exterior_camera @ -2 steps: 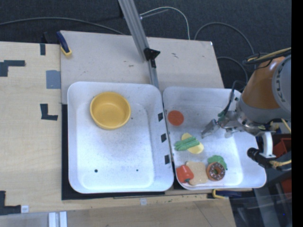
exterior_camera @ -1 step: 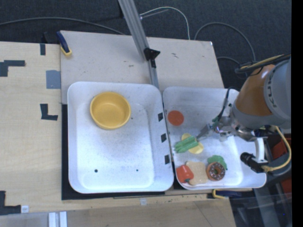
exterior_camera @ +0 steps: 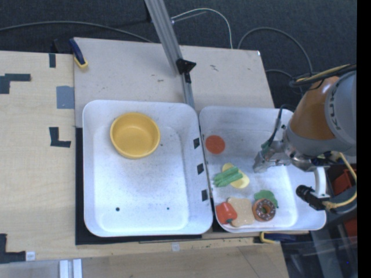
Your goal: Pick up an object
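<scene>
The right bin (exterior_camera: 243, 119) holds several small toy foods. An orange round piece (exterior_camera: 215, 144) lies near its left wall. A green and yellow piece (exterior_camera: 231, 176) sits in the middle. A red pepper (exterior_camera: 226, 211), a tan piece (exterior_camera: 243, 214), a chocolate donut (exterior_camera: 265, 209) and a green leaf (exterior_camera: 265, 196) crowd the front. My gripper (exterior_camera: 261, 163) hangs over the right bin's right half, just right of the green and yellow piece, with nothing visible in it.
The left bin (exterior_camera: 139, 213) holds a yellow bowl (exterior_camera: 135, 134) at its back left. A grey metal pole (exterior_camera: 165, 28) slants down to the bins' shared back edge. Cables lie on the dark floor behind. The arm's orange band (exterior_camera: 313, 106) is at the right.
</scene>
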Action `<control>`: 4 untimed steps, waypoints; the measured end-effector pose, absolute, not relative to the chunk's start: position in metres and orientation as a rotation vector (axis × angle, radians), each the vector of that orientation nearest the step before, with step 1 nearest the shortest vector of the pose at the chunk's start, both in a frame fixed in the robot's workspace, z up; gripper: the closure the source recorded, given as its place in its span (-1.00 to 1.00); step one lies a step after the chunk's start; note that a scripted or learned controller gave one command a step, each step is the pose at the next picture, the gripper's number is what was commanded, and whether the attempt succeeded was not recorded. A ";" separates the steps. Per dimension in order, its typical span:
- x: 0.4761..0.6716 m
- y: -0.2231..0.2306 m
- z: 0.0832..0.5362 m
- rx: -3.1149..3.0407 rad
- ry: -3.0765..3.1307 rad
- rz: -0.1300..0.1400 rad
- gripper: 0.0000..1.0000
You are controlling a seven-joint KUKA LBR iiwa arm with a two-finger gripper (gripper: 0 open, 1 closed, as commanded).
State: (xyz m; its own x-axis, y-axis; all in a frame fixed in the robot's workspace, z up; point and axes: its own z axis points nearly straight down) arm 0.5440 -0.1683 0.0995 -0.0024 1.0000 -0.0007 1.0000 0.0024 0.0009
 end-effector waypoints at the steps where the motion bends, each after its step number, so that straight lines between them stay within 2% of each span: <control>1: 0.543 -0.177 0.157 2.218 2.219 0.002 1.00; 2: 0.545 -0.171 0.219 2.216 2.221 0.004 1.00; 3: 0.546 -0.170 0.261 2.216 2.221 0.002 1.00; 4: 0.551 -0.114 0.264 2.214 2.231 0.002 1.00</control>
State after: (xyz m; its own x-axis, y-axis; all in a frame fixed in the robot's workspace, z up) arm 0.5514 -0.1137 0.2640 -0.0073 1.0000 0.0017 1.0000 0.0073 -0.0002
